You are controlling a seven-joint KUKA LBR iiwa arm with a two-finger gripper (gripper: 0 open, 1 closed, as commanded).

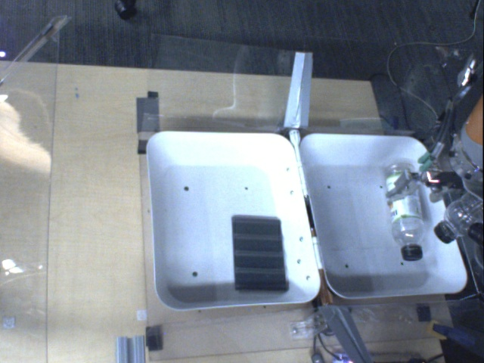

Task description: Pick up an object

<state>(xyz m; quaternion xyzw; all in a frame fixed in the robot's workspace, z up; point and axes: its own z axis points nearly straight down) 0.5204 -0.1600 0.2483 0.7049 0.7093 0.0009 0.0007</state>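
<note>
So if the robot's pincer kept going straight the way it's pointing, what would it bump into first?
Most likely the clear plastic bottle lying in the right bin. The pincer sits at the bottle's upper end, reaching in from the right. Depth is hard to judge from above, so it may already be touching.

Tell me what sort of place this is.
Most likely a robotics lab test cell for bin picking. Two shallow white bins, left bin and right bin, sit on a wooden bench, a robot end effector reaches over a clear plastic bottle, and loose cables trail nearby.
</note>
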